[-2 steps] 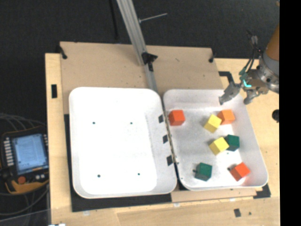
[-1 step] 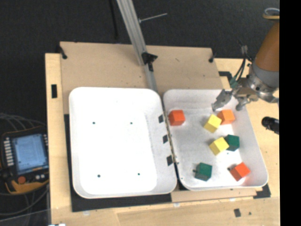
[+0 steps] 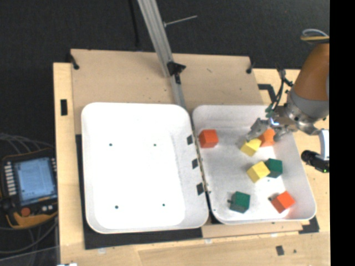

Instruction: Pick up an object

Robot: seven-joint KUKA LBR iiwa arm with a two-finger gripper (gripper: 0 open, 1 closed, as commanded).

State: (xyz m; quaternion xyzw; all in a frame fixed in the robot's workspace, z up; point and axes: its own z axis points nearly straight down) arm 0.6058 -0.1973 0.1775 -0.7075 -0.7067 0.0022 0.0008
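Target blocks: a yellow block (image 3: 250,147) and an orange block (image 3: 268,137) lie touching each other in the upper right part of the right bin (image 3: 222,121), directly under the gripper.
Gripper: the gripper (image 3: 270,127) is low over these two blocks; how wide it stands, and if it grips something, I cannot tell.
Other blocks in right bin: orange cube (image 3: 208,138) near the left wall; second yellow cube (image 3: 258,171) touching a green cube (image 3: 274,167) in the middle; another green cube (image 3: 239,201) and an orange-red cube (image 3: 283,201) near the front wall.
Left bin: the left bin (image 3: 138,165) stands just beside the right one.
Arm: the arm (image 3: 313,82) enters from the right.
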